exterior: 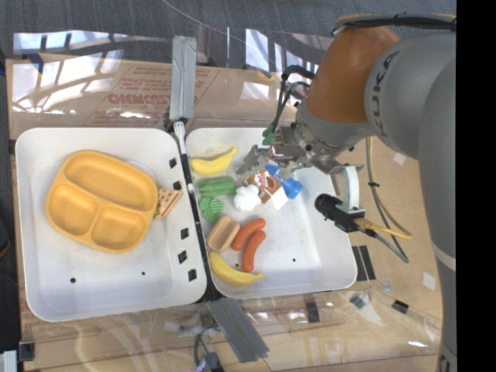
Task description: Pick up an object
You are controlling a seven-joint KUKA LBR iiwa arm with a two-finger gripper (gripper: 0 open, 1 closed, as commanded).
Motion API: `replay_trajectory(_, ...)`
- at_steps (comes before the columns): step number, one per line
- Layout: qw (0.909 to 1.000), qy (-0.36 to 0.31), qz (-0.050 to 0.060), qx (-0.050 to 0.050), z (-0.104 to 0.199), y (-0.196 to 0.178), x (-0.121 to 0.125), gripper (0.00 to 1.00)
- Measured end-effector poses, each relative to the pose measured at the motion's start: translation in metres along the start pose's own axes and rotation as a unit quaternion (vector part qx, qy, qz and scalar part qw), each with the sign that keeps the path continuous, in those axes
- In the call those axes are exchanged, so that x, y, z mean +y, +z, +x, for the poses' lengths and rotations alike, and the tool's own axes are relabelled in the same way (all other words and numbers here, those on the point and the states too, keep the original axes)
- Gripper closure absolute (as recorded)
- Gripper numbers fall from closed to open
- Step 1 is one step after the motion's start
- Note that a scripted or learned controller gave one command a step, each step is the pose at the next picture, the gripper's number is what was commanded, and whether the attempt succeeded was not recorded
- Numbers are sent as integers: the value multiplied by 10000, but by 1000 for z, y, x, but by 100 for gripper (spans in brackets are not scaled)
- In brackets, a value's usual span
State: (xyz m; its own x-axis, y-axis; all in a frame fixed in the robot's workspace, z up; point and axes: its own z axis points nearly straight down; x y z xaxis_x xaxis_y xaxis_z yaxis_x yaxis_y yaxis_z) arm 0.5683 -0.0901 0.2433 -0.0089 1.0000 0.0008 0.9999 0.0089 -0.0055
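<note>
— Pincer is down in the right bin, over the small red-and-white carton and blue piece. Whether it's open or gripping, I can't tell from here.

— So it's at the reaching step?

— Looks so. Nearest us lie a banana, sausages and a bun; farther back, another banana. Next it should close on the carton, then lift straight up.

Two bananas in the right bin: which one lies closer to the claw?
The banana at the bin's far side, beside the divider and above the green toys, is closer to the claw. The other banana lies at the near edge, below the red sausages.
</note>
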Motion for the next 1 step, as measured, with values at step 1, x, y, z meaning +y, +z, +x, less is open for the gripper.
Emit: replay_trajectory(1,9894,1453,-49,17,-16,148,-36,0)
